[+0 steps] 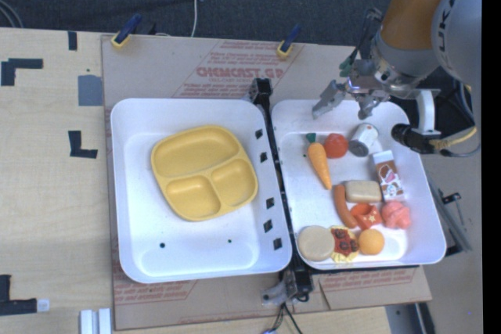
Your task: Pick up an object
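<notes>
My gripper (346, 106) hangs over the back of the right bin (297, 118), open, with nothing between its two spread fingers (325, 102). Below it in that bin lie toy foods: a carrot (318, 163), a red tomato (336, 145), a small grey-white can (362, 140), a milk carton (387, 175), a sausage (343, 205), a bread piece (362, 191), a pink item (396, 214), an orange (371, 241), a pizza slice (343, 242) and a round beige bun (315, 243). The nearest items, the tomato and can, sit just in front of the fingertips.
The left bin (129, 168) holds a yellow divided plate (204, 172). A black divider (268, 168) runs between the bins. Blue and yellow clamps (125, 32) pin the cardboard at the back. The arm (427, 4) enters from the upper right.
</notes>
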Action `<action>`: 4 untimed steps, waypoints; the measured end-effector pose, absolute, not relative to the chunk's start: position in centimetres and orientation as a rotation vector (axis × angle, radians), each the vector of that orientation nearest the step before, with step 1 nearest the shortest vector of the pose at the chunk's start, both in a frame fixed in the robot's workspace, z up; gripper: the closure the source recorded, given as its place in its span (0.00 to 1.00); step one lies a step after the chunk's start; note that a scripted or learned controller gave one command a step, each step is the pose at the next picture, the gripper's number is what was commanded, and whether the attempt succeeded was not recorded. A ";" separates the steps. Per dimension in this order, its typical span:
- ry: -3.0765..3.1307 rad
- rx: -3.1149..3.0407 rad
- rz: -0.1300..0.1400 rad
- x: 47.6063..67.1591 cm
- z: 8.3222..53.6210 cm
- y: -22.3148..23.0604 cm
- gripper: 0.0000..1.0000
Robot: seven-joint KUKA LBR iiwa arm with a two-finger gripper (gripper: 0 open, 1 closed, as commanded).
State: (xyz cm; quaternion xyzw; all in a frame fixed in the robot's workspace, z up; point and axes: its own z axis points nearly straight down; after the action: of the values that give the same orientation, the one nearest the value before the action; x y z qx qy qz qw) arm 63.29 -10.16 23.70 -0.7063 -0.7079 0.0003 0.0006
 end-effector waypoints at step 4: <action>-2.224 -2.219 0.000 62.3 9.5 -10.3 1.00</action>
State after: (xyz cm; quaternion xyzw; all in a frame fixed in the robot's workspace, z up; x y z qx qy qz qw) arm 62.30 -10.34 9.47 -0.7064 -0.7078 0.0000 0.0000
